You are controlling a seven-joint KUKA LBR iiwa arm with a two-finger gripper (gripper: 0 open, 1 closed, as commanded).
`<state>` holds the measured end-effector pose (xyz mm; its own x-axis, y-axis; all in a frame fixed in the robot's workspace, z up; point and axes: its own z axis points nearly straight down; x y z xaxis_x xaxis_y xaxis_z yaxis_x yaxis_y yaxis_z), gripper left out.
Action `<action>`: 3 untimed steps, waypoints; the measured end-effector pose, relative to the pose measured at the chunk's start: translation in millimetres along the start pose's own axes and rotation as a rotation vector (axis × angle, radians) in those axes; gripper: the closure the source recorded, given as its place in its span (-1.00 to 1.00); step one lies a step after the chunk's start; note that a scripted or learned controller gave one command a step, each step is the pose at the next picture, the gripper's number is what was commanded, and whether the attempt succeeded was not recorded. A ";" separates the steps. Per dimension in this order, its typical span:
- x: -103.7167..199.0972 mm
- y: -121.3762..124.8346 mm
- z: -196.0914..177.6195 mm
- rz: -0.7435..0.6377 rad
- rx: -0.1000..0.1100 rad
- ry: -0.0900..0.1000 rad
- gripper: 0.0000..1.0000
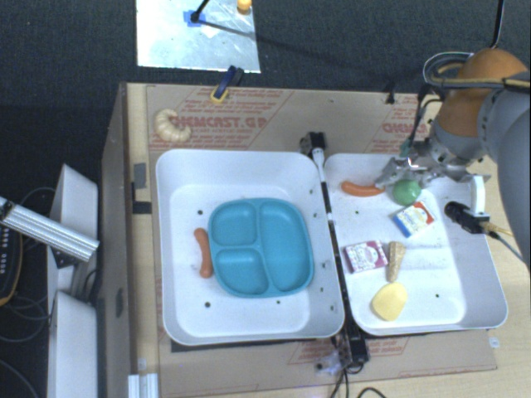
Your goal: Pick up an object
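Because the claw (405,175) sits low over the green ball (406,191), its state cannot be told; the ball lies just beneath, and could roll toward the sausage (362,189) beside it, spoiling the pick.

The grey arm with its orange band (489,63) reaches in from the right at the far side. Its metal two-finger gripper (404,178) points down and leftward.

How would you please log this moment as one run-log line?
tool: low in right bin, over green ball | grasp: unconfirmed | nearby: orange sausage, blue-white packet | left bin: blue tray
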<state>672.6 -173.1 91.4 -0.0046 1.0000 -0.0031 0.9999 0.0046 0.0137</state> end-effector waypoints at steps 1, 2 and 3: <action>0.2 -0.9 -7.4 -0.002 0.003 0.000 1.00; 0.2 -1.0 -7.3 -0.002 0.004 0.000 -1.00; 57.4 -39.4 6.2 0.000 0.012 0.003 -1.00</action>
<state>633.0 -115.9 84.4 -0.0043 1.0000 0.0003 1.0000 0.0043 0.0017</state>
